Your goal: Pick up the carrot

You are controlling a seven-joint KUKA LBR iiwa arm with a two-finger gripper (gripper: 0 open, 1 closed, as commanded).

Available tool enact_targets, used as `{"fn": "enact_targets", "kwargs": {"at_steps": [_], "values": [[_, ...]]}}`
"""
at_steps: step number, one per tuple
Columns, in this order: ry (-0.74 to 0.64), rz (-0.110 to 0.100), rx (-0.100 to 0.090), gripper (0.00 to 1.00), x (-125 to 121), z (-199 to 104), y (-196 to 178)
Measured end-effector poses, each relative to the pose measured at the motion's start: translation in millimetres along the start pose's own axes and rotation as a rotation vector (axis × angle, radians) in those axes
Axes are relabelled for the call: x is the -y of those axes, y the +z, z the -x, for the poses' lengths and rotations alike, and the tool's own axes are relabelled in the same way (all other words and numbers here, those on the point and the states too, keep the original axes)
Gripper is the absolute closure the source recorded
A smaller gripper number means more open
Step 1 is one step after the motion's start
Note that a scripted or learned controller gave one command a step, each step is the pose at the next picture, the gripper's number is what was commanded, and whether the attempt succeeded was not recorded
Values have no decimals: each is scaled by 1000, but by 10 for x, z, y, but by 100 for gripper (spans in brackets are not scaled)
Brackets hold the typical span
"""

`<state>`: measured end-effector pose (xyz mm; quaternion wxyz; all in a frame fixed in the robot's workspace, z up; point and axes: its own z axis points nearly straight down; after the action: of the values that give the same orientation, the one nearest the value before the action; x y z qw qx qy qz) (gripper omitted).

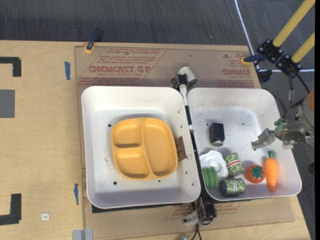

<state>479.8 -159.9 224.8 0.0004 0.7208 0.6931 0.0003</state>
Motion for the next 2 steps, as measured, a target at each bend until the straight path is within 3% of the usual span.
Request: {"fn": "enact_targets", "kwargs": {"at_steps": [1, 2], "values": [[29, 0, 1, 0, -358, 418, 446], [-11, -5, -22, 0, -274, 404, 1396]]}}
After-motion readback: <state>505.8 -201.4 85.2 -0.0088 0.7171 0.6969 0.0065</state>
